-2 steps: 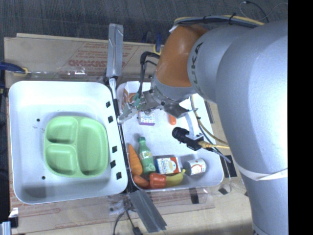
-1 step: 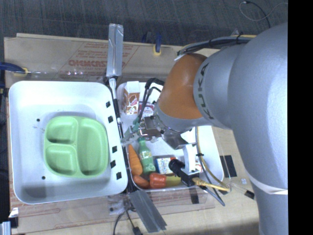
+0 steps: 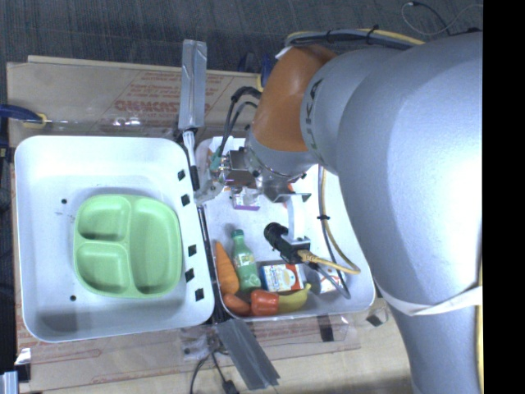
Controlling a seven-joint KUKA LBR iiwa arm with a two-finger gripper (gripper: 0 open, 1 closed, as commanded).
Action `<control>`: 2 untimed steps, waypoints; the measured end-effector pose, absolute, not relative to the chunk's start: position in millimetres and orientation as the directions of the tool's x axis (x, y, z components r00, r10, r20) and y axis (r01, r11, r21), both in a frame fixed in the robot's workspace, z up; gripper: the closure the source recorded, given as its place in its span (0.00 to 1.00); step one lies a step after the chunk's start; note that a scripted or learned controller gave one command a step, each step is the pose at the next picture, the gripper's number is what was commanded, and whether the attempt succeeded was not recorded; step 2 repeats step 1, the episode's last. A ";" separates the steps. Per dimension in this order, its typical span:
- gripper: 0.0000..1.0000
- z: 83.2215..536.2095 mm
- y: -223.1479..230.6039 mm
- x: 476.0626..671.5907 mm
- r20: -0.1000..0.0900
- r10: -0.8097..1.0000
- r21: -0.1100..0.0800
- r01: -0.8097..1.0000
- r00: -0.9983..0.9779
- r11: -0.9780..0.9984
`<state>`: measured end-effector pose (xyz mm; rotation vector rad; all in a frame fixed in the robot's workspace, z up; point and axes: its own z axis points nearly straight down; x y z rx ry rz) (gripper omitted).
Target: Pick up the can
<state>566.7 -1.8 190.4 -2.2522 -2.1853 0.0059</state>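
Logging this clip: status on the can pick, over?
Gripper at upper end of right bin, off target. Can at lower end, untouched. Bottle, carrot, banana crowd it.

Right bin (image 3: 225, 222) crowded; left bin (image 3: 49, 164) roomier

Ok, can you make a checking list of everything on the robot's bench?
Surface: left bin and right bin, white, side by side on cardboard.
Job's things: can lying at the right bin's near end, untouched.
Clutter: carrot, green bottle, banana and red vegetable around the can; green divided tray in the left bin.
Grippers: gripper low over the right bin's far end, away from the can.
Cables: dark cables by the wrist.
Surroundings: dark floor.
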 end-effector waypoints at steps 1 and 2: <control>0.00 190.3 -1.4 566.7 0.000 1.000 -0.006 1.000 0.029 -0.029; 0.00 190.3 -1.4 566.7 0.000 1.000 -0.006 1.000 0.029 -0.029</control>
